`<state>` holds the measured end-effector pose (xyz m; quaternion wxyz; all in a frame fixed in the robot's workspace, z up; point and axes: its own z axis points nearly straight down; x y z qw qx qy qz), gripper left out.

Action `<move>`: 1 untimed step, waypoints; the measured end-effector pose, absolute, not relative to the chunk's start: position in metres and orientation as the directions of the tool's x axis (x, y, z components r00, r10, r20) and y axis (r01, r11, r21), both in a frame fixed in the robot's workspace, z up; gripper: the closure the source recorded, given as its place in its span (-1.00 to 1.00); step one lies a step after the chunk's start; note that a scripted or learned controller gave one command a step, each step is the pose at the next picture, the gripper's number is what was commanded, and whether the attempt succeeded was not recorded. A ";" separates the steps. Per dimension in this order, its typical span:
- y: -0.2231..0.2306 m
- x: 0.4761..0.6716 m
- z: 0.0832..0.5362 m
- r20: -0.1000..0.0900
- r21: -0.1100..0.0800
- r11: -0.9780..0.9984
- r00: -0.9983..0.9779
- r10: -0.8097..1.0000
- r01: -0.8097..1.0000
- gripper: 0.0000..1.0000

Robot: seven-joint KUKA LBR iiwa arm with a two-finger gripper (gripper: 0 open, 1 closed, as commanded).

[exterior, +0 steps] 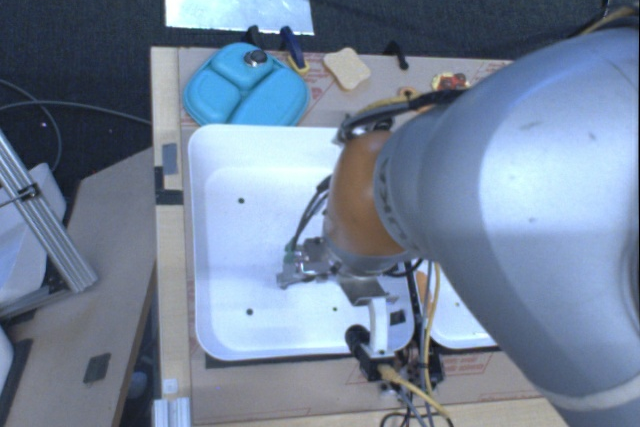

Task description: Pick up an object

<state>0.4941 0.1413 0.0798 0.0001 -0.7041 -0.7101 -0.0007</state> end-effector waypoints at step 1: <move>0.123 0.580 0.130 0.000 0.012 0.004 -0.004 1.000 1.000 -1.00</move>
